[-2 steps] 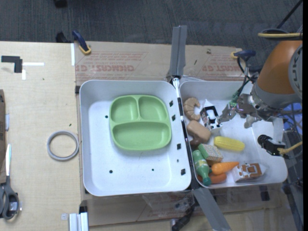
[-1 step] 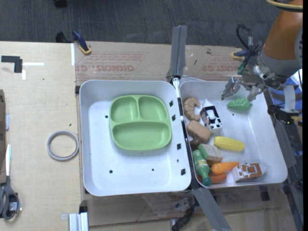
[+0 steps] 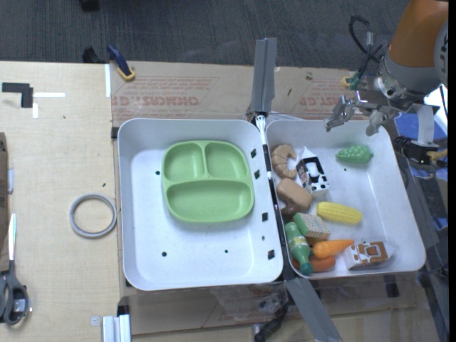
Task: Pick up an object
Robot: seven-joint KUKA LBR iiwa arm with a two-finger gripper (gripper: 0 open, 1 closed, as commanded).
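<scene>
White plastic is forming the right bin [image 3: 406, 212], and that bin is your landmark here. You are seeing the tool [image 3: 354, 115] hanging over the bin's far rim, its two fingers spread apart with nothing between them, while the grey arm with its orange band [image 3: 422, 27] is reaching in from beyond the bin's far right corner. Inside the bin, a green bumpy toy [image 3: 354, 154] is lying near the far wall, just below the tool and apart from it. Along the bin's left wall a croissant [image 3: 284, 159] is sitting farthest from you, with a brown bread piece [image 3: 294, 194] just nearer and a black-and-white packet [image 3: 312, 174] beside them. Toward the bin's middle a corn cob [image 3: 338, 212] is lying on its side. At the near left corner a green bottle [image 3: 298, 246] and a carrot [image 3: 330, 249] are crowding together, and a small printed carton [image 3: 368, 254] is resting near the near wall. Left of the bin, touching it, the second bin [image 3: 135, 212] is holding a green divided plate [image 3: 208, 181].
</scene>
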